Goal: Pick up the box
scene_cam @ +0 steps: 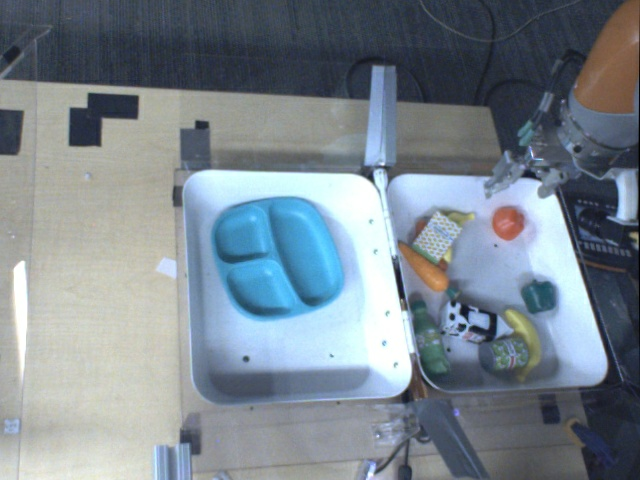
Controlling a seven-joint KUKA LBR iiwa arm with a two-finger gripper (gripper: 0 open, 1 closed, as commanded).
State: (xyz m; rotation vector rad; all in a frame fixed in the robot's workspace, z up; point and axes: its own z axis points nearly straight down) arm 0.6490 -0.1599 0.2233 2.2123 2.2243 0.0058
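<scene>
i'm hovering the gripper (523,171) at the upper right of the frame, over the back rim of the right bin (590,353), its fingers spread apart and gripping nothing, so i'm judging this as the approach step. the box (437,236), a small patterned carton, is lying left of the orange ball (508,223) and just above the carrot (424,266); next i'm needing to swing left and descend. its print is too blurry to read.

Checkered box (438,235), tilted, right bin's upper-left
</scene>
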